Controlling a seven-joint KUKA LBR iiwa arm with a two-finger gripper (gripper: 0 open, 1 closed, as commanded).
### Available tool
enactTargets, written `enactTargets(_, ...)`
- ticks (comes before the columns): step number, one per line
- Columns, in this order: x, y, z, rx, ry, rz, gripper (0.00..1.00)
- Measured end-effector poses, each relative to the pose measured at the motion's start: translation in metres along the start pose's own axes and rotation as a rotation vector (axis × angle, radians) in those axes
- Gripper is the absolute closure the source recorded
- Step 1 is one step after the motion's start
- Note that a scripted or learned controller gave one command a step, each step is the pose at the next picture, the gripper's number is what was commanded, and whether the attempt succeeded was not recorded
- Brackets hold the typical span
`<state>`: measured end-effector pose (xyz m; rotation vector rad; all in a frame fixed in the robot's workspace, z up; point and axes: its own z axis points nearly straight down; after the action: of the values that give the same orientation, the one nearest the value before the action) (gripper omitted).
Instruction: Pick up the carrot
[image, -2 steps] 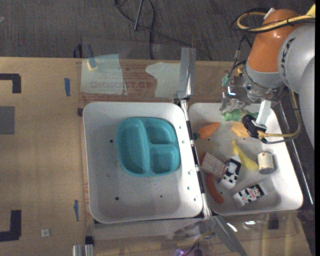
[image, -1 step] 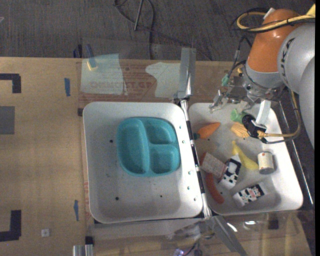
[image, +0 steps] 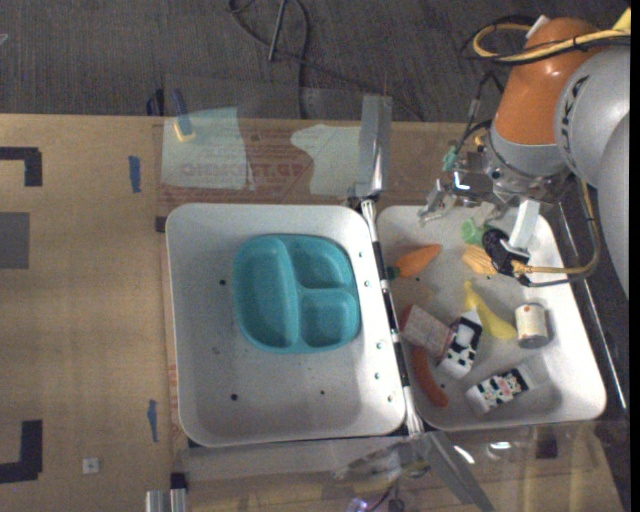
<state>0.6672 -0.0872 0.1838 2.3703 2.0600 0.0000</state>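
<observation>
The carrot (image: 417, 260) is orange and tapered. It lies in the right bin (image: 585, 385) near that bin's upper left corner, beside the divider between the bins. My gripper (image: 447, 198) hangs over the bin's far rim, up and to the right of the carrot and apart from it. Nothing is visibly held in it. The arm's orange band (image: 530, 90) and grey wrist rise behind it at the upper right.
A yellow banana (image: 486, 312), a small yellow-orange item (image: 477, 262), a tan can (image: 532, 324), two cow-patterned cartons (image: 461, 347) (image: 498, 388), a brown packet (image: 425, 328) and a red sausage (image: 431, 379) share the right bin. A teal divided plate (image: 296, 291) sits in the left bin (image: 200, 380).
</observation>
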Motion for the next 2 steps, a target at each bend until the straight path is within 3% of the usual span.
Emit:
enactTargets(1, -0.0167, -0.0219, 0.0706, -0.020, 0.003, -0.133, 0.00)
enactTargets(2, -0.0167, -0.0209, 0.0613, -0.021, 0.005, -0.131, 1.00)
